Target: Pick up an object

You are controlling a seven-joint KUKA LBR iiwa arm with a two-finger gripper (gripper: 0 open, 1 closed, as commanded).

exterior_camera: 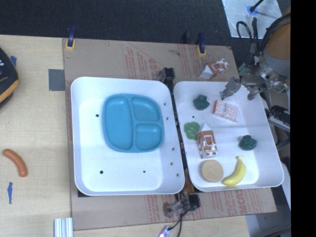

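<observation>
Objects lie scattered in the right bin: a red-and-white packet, a carton, a banana, a round cracker and three green pieces. The end effector hangs over the bin's far right corner with its fingers spread and nothing between them, just beside the packet. The left bin holds a blue divided plate. A sausage lies on the worktop.

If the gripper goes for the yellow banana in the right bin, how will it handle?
The curved yellow banana probably pivots or rocks when nudged. Its smooth skin may slip between narrow fingers. It lies close to the round tan disc and near the bin's front wall, so approach room looks tight.
</observation>
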